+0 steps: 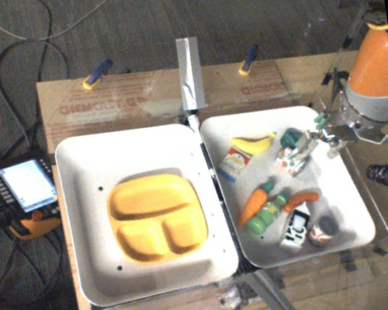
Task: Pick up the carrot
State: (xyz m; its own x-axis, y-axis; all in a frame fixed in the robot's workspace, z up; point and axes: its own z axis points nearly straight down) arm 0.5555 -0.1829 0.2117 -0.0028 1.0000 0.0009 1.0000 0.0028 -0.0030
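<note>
The carrot point(253, 204) is orange with a green top and lies at a slant in the left middle of the right bin point(343, 186). A green bottle point(268, 214) lies right against its lower side. My gripper point(316, 137) hangs over the bin's upper right part, well up and to the right of the carrot. It is close to a teal object point(291, 136) and a small white patterned item point(292, 160). I see nothing held in it.
The right bin also holds a banana point(253, 144), a small red and white box point(233, 163), a red-orange piece point(301, 201), a black and white carton point(296, 228) and a can point(325, 228). A yellow divided tray point(158, 216) sits in the left bin point(85, 203).
</note>
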